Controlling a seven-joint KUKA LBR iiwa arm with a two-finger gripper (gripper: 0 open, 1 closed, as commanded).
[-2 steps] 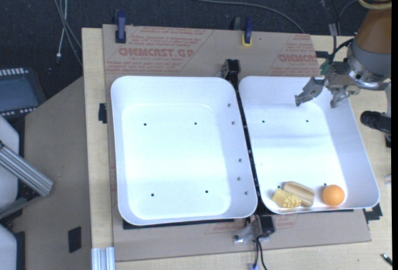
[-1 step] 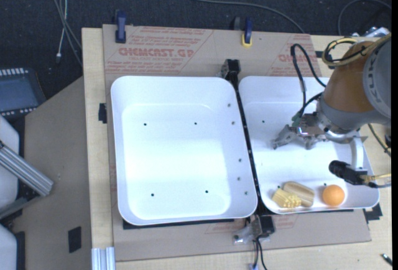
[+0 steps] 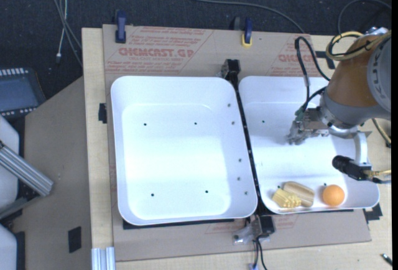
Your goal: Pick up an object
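The gripper (image 3: 297, 135) hangs over the middle of the right bin (image 3: 273, 101), below the grey arm with its orange band. Its fingertips point down and left toward the bin floor, and I see nothing between them. An orange ball (image 3: 334, 195) lies near the bin's front right corner. A tan bread-like roll (image 3: 298, 190) rests near the front edge, with a yellow corn piece (image 3: 286, 200) touching it on its left. All three objects sit well in front of the gripper.
The left bin (image 3: 180, 150) stands beside the right one, with a black divider strip between them. Both bins rest on a cardboard sheet (image 3: 161, 51) held by blue clamps. A black cable loops from the arm over the right bin's back.
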